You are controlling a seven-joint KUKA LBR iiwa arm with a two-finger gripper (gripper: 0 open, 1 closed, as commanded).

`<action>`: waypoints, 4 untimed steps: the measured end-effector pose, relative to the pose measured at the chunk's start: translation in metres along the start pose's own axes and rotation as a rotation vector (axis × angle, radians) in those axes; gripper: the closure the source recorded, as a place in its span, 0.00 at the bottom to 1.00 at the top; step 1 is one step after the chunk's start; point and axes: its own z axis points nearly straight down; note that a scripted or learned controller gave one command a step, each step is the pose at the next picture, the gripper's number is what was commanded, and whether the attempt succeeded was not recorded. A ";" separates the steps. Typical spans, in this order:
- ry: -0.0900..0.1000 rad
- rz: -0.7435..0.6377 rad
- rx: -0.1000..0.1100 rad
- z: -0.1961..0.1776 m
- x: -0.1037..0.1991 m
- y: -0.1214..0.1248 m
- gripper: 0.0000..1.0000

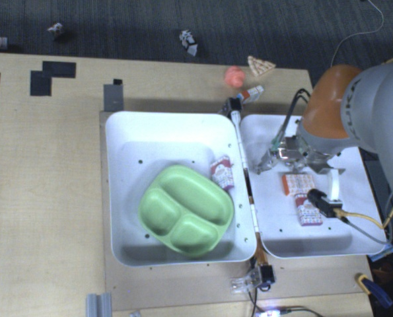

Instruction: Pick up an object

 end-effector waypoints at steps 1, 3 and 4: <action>0.000 -0.001 -0.008 -0.012 0.000 0.002 1.00; -0.001 -0.001 0.001 -0.059 -0.060 0.055 0.00; 0.000 0.000 0.000 0.000 -0.024 -0.006 0.00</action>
